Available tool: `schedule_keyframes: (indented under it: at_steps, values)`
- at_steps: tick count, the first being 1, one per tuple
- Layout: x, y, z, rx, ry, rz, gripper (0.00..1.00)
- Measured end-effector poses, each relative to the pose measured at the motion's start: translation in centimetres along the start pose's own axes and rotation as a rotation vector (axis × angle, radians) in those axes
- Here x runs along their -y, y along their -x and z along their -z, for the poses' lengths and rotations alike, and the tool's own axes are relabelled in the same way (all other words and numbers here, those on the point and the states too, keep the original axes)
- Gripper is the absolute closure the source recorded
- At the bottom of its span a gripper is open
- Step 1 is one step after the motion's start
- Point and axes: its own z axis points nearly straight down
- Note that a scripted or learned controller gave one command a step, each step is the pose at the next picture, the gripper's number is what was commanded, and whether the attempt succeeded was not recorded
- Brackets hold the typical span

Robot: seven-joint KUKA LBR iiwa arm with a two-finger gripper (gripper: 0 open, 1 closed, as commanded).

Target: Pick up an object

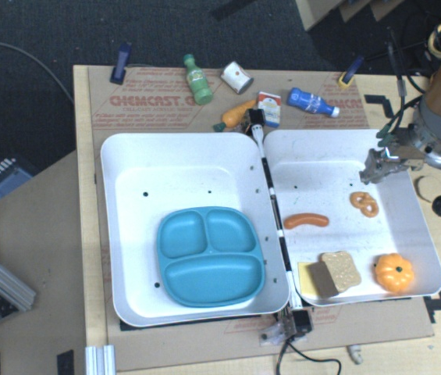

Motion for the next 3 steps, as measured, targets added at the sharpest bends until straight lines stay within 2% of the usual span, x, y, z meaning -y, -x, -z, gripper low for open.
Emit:
schedule_keyframes:
  at_steps: [1, 2, 3]
  values:
    - [4.5, -6.6, -2.9, -0.002, -0.006, 0.0, 1.0]
    - [-1.2, -10.1, -1.8, 0.0, -0.001, -0.001, 1.0]
    - [-0.5, -5.0, 1.9, 0.003, 0.0, -0.004, 1.0]
